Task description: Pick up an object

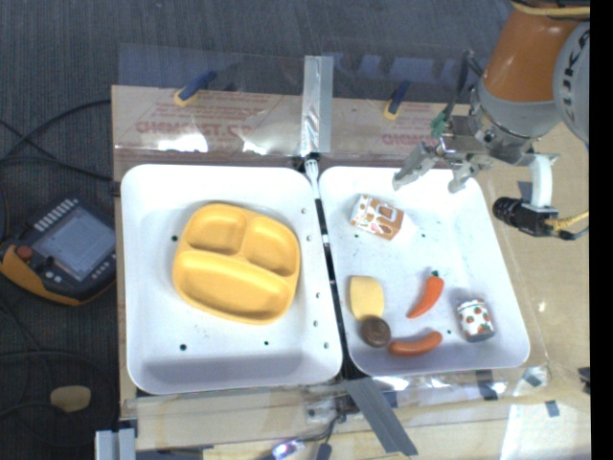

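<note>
Near edge of the right bin: sausage, strawberry jar, carrot, all crowded. Farther back the snack packet sits alone, the easier target. Beyond it the gripper hovers empty, fingers spread; it should drop straight down, centred.

In the right bin we see a small printed packet near the back, a yellow block touching a brown round piece, and an orange carrot lying at a slant. A red sausage lies along the front beside a strawberry-printed jar, and in the left bin sits a yellow divided plate.
</note>
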Controlling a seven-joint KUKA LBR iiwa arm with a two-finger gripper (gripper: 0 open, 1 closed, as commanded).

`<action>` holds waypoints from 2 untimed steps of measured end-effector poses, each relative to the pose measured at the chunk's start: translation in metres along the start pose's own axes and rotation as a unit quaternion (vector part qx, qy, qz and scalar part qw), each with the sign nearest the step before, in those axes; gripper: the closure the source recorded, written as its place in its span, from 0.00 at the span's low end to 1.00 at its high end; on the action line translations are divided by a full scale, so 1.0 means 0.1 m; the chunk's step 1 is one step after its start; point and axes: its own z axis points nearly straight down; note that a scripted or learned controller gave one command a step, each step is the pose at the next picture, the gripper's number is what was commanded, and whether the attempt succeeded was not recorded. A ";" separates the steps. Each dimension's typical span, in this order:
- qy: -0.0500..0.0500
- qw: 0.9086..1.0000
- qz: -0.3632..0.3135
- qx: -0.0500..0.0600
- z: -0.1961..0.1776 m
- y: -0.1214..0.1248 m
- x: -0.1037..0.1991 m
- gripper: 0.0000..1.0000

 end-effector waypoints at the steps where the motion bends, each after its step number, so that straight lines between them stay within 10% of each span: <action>1: 0.000 1.000 0.029 0.001 1.53 -0.05 0.05 0.00; 2: 0.002 1.000 0.000 0.014 1.82 0.29 -0.01 0.00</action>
